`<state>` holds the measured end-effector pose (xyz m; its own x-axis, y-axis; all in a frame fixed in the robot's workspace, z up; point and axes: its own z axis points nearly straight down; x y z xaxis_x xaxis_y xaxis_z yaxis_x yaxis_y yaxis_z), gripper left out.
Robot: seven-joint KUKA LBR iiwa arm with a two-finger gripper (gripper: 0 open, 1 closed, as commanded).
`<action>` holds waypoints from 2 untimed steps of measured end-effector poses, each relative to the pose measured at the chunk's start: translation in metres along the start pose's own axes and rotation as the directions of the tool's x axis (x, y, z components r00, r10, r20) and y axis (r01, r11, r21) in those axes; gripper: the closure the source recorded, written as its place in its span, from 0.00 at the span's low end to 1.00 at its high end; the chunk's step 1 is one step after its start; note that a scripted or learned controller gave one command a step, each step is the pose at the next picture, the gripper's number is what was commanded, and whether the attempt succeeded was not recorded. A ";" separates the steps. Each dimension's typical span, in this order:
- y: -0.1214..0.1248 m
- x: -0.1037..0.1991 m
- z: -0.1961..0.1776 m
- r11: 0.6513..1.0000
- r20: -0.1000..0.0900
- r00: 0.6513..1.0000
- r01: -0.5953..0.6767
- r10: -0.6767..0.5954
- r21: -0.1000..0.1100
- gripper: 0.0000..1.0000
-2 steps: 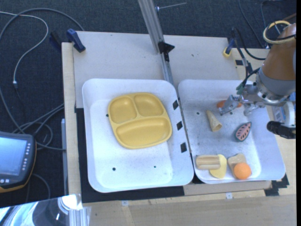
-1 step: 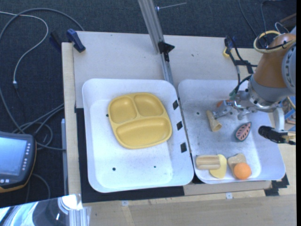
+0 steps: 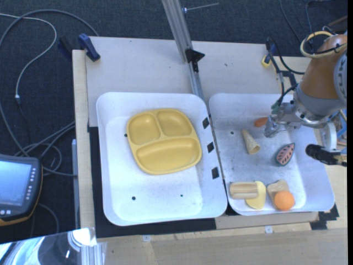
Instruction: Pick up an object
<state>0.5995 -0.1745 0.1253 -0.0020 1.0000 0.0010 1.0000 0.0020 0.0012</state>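
My gripper (image 3: pixel 271 129) hangs low over the upper right part of the right bin (image 3: pixel 231 110). A small orange-red piece (image 3: pixel 260 122) lies right beside it on its left, partly hidden by it. A tan cone (image 3: pixel 251 141) lies a little to the lower left of the gripper, and a watermelon slice (image 3: pixel 284 154) lies just below it. Along the bin's front edge sit a bread roll (image 3: pixel 243 190), a yellow wedge (image 3: pixel 256 202), a tan chunk (image 3: pixel 276 187) and an orange ball (image 3: pixel 284 201).
The left bin (image 3: pixel 116 203) holds a yellow divided plate (image 3: pixel 163 140). A slanted metal pole (image 3: pixel 177 15) rises behind the bins. The arm's orange and grey body (image 3: pixel 322 81) stands over the right bin's far right side. Cables lie on the floor to the left.
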 end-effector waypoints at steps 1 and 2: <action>-0.007 0.004 -0.051 1.000 0.002 1.000 -0.001 0.001 -0.005 1.00; -0.012 0.003 -0.097 1.000 0.003 1.000 -0.001 0.001 -0.005 1.00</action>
<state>0.5877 -0.1711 0.2219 -0.0012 1.0000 -0.0017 1.0000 0.0012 0.0060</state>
